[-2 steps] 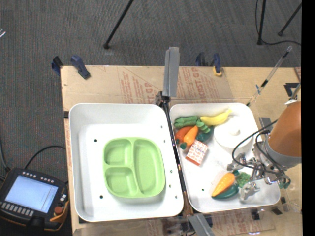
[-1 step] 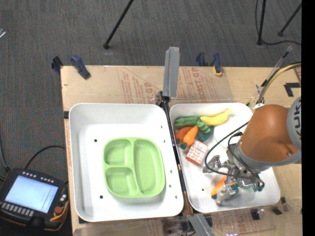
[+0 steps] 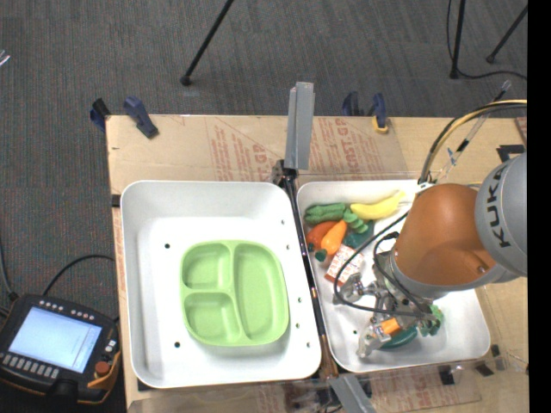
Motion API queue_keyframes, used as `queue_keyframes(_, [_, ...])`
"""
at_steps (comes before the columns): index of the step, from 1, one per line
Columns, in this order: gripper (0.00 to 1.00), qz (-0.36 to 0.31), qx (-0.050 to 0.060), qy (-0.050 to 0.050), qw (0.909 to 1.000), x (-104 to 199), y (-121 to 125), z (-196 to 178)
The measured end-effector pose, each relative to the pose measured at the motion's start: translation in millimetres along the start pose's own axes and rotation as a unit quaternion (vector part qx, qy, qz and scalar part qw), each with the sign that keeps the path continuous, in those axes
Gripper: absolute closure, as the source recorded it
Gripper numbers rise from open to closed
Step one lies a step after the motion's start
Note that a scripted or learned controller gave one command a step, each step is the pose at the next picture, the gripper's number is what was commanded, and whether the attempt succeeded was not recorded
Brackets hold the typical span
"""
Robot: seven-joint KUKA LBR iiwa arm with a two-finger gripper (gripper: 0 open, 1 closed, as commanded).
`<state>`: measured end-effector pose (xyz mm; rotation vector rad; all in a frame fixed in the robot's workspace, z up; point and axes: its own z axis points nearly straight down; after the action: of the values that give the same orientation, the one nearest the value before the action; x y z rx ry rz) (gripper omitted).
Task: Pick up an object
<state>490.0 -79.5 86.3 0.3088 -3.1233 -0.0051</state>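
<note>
1. Claw (image 3: 392, 323) is hanging low over the near part of the right bin (image 3: 469, 338); open/closed state: cannot tell.
2. Small orange piece (image 3: 389, 325) and teal object (image 3: 401, 339) are lying directly under/at the claw; contact: cannot tell.
3. Toy pile is sitting at the bin's far-left corner: banana (image 3: 377, 206), green veg (image 3: 328, 212), carrot (image 3: 332, 236).
4. Green divided plate (image 3: 233, 293) is resting in the left bin (image 3: 146, 231).
5. Both bins are sitting on the cardboard-covered tabletop (image 3: 215, 149).
</note>
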Motion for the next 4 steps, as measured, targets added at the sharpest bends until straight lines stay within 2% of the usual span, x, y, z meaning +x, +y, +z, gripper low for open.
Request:
queue_keyframes(1, [1.0, -0.004, 0.0, 0.0, 1.0, -1.1, 2.2, -9.0])
queue_keyframes(2, [1.0, -0.036, 0.003, -0.007, 0.9993, -30.5, 19.9, -130.2])
queue_keyframes(3, [1.0, -0.016, -0.001, 0.003, 0.9999, -58.3, -10.2, -44.1])
queue_keyframes(4, [0.0, -0.017, 0.001, -0.001, 0.9999, -60.9, -10.7, -48.8])
